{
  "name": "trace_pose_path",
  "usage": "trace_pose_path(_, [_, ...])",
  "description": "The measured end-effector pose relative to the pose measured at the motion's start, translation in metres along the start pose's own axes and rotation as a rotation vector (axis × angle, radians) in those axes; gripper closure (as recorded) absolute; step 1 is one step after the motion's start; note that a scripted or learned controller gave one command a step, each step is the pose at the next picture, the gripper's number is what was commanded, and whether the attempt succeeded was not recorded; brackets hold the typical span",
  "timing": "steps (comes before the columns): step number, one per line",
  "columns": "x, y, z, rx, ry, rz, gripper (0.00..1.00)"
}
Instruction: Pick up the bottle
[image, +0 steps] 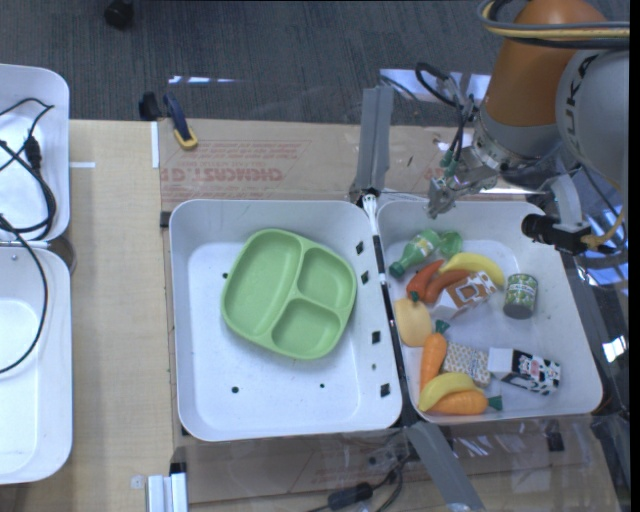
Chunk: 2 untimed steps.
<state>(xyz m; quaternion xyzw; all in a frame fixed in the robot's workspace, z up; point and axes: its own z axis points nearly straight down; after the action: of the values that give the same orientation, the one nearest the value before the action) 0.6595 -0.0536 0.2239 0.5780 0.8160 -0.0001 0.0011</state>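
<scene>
Right now the gripper (440, 205) hangs over the far-left corner of the right bin (575, 300), just above the clutter; can't tell from this angle if it's open or closed, and nothing shows in it. Green bottle (424, 250) lies on its side in that bin, near the divider, a little nearer and left of the gripper, cap end pointing left. It touches or overlaps the red pepper (428, 277) and sits right beside the banana (472, 265).

Step in hand, I'd say: line up and descend on the bottle. To do it well, shift slightly toward the near-left so the tool centres over the bottle's fat body, not the neck. Turn the wrist so the grip closes across the bottle's width. Come down straight, keep clear of bin wall and banana. Green divided plate (290, 293) in the left bin (190, 330) is irrelevant.
</scene>
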Motion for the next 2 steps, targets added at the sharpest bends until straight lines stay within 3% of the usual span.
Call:
trace_pose_path(1, [0.0,0.0,0.0,0.001,0.0,0.0,0.0])
trace_pose_path(2, [-0.061,-0.016,0.11,-0.019,-0.009,0.07,0.0])
